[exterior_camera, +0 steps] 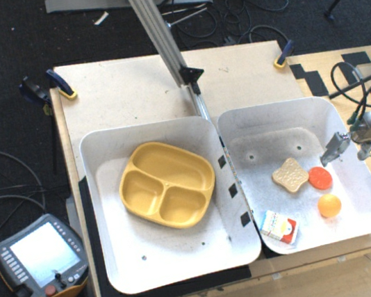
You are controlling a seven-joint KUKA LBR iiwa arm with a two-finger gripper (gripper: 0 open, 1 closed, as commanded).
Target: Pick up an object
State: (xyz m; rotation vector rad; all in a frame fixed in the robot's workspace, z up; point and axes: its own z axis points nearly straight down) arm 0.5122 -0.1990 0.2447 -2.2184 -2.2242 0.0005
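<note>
Camera view: toast (290, 175), a red disc (320, 177), an orange ball (329, 205) and a small carton (279, 226), its print unreadable, lie in the right bin (273, 126). Gripper (344, 146) hangs at the bin's right wall, fingers apart, clamping nothing.

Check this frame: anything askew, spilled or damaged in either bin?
Nothing stands out. The yellow divided plate lies flat in the left bin. In the right bin, the toast slice, red piece, orange ball and small carton lie loosely scattered, none visibly damaged.
</note>
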